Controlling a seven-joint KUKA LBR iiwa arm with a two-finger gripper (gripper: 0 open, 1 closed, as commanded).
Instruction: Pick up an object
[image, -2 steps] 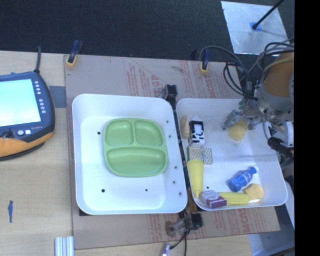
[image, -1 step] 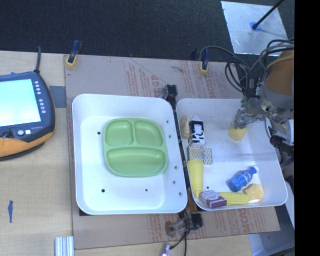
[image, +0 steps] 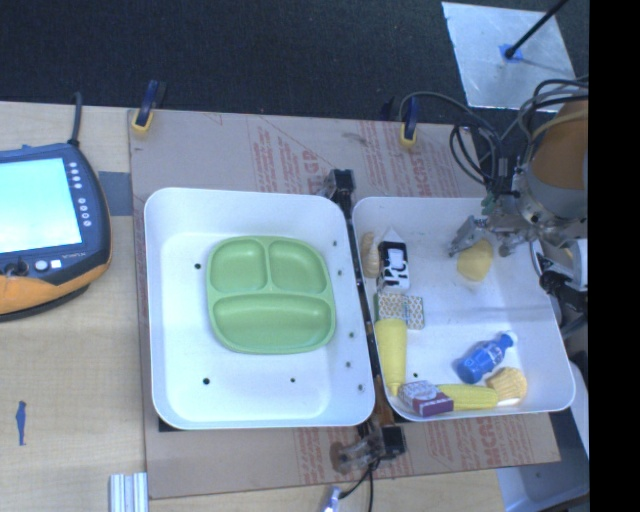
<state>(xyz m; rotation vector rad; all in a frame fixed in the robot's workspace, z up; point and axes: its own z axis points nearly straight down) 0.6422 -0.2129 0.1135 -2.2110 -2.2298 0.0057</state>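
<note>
Tool (image: 487, 237) sits low over the far part of the right bin (image: 440, 318), its fingers spread apart around nothing, just beside a pale yellow lump (image: 476, 263) that lies on the bin floor near the far right corner. The near finger appears to touch or almost touch the lump's top edge; contact cannot be confirmed.

Judgement on the step: the lump is the likely target, and the tool looks offset toward the bin's far side. A good grasp would call for centring the fingers over the lump's middle before closing, then lowering fully so the pads meet its sides rather than its crown.

Condition of the target: rounded, smooth, pale yellow, roughly lemon-like, free of neighbours. It probably rolls if nudged off-centre.
</note>
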